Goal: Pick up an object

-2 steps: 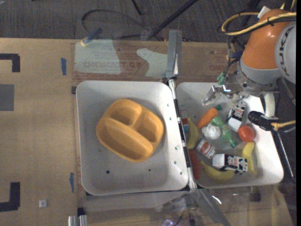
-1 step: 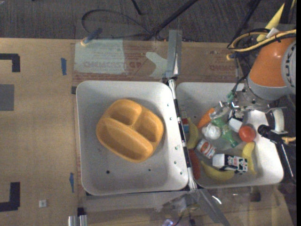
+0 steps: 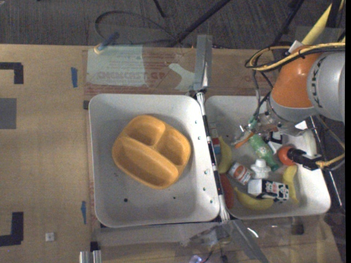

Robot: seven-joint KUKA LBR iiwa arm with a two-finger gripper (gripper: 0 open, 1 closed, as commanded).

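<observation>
- So, two white bins sit side by side on the wooden bench [image 3: 44,163], and the grey arm [image 3: 321,86] with its orange band comes in from the right, over the right bin [image 3: 321,199].
- Left bin [image 3: 104,201] has an orange divided plate [image 3: 152,150] lying flat near its middle — three compartments, tilted a bit relative to the bin's edges.
- Right bin is where the pile of small stuff is: a yellow banana [image 3: 253,201] curving along the near side, another yellow banana-shaped piece [image 3: 290,181] at the right, a green bottle [image 3: 261,148], a red-and-white can [image 3: 239,173], a small black-and-white carton [image 3: 275,190], and a red-orange round thing [image 3: 285,155].
- The tool [image 3: 262,126] sits low over the far-left part of that pile, just beside the green bottle — honestly can't tell from this angle how it's set or whether it has hold of anything; it's all cluttered with cables there.
- Yellow and black cables [image 3: 269,53] loop off the arm at the far right.
</observation>
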